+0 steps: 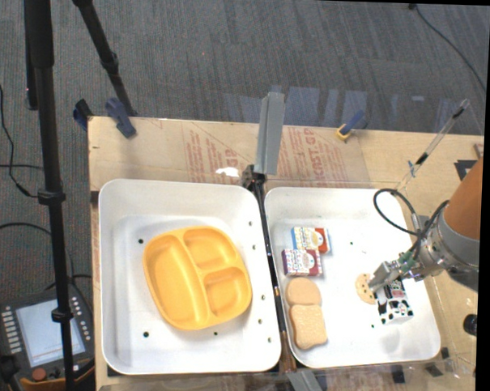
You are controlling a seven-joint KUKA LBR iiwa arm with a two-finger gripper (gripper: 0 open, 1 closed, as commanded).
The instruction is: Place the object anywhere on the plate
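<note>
A yellow divided plate (198,276) lies in the left bin (114,225). The right bin (350,205) holds two small printed cartons (311,239) (301,263), a round bun (304,292), a slice of toast (308,325), a small cookie (362,287) and a black-and-white patterned box (396,310). My gripper (390,280) hangs low over the right bin, between the cookie and the patterned box, just above the box's upper end. It partly hides the top of the box. Nothing can be made out held in it.
A grey divider post (269,139) rises between the bins at the back. A black cable (390,209) loops from the arm over the right bin's far corner. A tripod (47,182) stands left of the bench.
</note>
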